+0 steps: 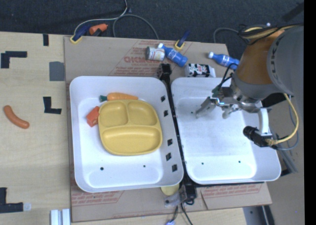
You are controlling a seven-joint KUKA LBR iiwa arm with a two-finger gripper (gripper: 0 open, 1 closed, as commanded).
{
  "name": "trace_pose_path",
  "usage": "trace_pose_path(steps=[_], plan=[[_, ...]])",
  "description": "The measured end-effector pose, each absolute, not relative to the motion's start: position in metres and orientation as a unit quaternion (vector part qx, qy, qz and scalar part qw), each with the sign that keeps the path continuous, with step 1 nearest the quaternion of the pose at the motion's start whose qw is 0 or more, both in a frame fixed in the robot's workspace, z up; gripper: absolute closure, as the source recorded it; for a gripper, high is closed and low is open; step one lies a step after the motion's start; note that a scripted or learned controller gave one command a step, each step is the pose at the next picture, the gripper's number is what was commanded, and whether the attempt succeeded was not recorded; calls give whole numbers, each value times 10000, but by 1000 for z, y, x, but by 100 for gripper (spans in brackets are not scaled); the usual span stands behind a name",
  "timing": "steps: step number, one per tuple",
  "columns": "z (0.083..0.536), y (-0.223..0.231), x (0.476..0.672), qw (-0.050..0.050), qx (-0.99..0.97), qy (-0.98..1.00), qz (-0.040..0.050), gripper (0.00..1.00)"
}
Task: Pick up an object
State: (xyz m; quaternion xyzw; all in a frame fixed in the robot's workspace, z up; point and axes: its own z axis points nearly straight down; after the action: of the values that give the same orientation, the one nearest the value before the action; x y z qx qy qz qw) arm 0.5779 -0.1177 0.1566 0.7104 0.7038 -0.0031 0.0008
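Nearby — yellow tray (pixel 130 127) over carrot (pixel 121 96) | fingers (pixel 213 108) spread, right bin (pixel 222 169)

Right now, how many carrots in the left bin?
2. One carrot lies along the yellow tray's top edge; a second sits at its left edge. The tray may hide more.

No legible text or labels

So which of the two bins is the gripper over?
The right-hand bin. The gripper hangs above its upper part, while the left bin holds the yellow tray.
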Motion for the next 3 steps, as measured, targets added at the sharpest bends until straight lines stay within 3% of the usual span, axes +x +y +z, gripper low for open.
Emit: trace_pose_path(steps=[1,2,3], plan=[[83,-161,509,2,7092,7050,1,0],[101,-88,571,6,7040,7102,17,0],[85,-95,611,-4,7066,7077,-2,0]])
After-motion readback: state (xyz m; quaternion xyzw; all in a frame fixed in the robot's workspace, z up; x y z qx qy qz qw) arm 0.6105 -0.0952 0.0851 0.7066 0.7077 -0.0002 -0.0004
